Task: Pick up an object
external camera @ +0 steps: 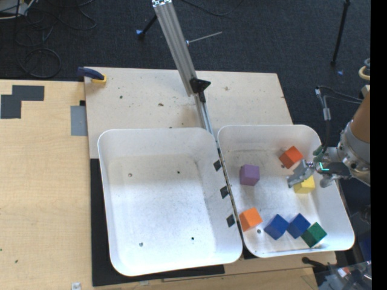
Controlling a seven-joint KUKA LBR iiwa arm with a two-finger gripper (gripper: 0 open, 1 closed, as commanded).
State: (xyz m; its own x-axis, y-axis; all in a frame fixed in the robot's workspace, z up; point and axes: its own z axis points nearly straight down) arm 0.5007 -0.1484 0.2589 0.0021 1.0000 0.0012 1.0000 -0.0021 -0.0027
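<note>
Hovering over the yellow block (pixel 306 185), fingers' (pixel 297 177) state I cannot tell; block looks light, rigid, best pinched across flat sides

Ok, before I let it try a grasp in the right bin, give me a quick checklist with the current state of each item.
1. Gripper is over the right bin: ok, near the bin's right side.
2. A target sits close by: ok, the yellow cube lies right at the gripper.
3. Jaws open or shut: cannot tell.
4. Cube already held: cannot tell; it looks to be resting on the bin floor.
5. Room around the target: ok, the orange cube is apart from it.
6. Other cubes out of the way: ok, the purple cube and two blue cubes lie farther off.
</note>
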